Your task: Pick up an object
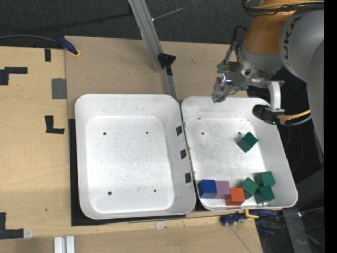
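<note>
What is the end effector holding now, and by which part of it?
Nothing. The end effector is above the far rim of the right bin, with no object between its fingers; the blocks lie lower in that bin.

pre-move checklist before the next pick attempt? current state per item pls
1. Gripper above the right bin's far rim, clear of all blocks: ok.
2. Finger opening: cannot tell.
3. Candidate with free space on all sides: the lone green block sits mid-bin, apart from the others: ok.
4. Near-edge cluster, blue block, purple block, orange block and three green blocks, packed tight against the wall: not ok for an easy grasp.
5. Nothing carried between the fingers: cannot tell.
</note>
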You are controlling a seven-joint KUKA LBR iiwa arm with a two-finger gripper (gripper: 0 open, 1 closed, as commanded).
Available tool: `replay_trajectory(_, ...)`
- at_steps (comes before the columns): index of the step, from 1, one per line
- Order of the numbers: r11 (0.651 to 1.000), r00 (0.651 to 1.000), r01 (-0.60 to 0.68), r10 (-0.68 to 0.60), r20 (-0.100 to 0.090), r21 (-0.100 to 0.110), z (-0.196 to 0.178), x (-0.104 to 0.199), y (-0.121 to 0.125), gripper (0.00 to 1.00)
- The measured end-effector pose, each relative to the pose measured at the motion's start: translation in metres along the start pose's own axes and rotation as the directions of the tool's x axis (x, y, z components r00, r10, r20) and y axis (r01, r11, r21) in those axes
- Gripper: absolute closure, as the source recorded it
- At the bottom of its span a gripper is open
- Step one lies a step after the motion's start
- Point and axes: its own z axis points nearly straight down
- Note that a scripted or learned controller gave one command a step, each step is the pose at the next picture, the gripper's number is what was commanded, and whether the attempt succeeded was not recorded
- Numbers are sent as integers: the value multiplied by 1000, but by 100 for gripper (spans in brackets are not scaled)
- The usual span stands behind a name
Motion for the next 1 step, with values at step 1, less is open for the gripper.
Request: replay_trajectory(1,1000,1000,0,0,0,0,3,43,-18,100)
